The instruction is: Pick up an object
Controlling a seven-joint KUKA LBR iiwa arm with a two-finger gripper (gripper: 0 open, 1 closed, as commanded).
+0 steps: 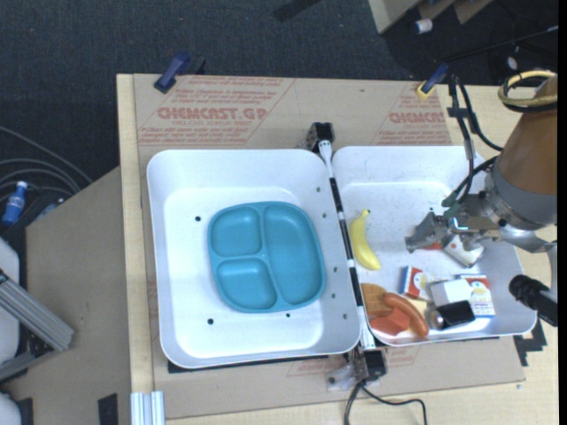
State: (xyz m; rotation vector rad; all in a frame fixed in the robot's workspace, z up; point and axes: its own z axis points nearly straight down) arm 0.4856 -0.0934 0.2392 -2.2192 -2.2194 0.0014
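Nearest, along the lower right of the frame, I see the clutter in the right white bin (390, 168): an orange-red rounded plastic piece (396, 312) at the bin's lower left corner, a small black block (454, 313) just beside it, and a white carton with red and blue print (464, 290) above those. Any of these could serve as the object to pick. Slightly farther up lies a yellow banana-shaped toy (361, 240), close against the divider between the bins.

At centre left, the left white bin (168, 237) holds a teal three-compartment plastic plate (265, 256), well apart from the arm.

At right of centre, the two-finger gripper (440, 235) hangs low in the right bin, above the carton and to the right of the banana. I cannot tell how its pincer stands, and I see nothing held in it. The grey arm with its orange band (534, 158) enters from the right edge.

Judged risk: the objects lie crowded, so a descent here may catch the carton's edge, push it into the black block, or close on two pieces and slip. The banana, hard by the wall, may leave one side of the pincer no room.
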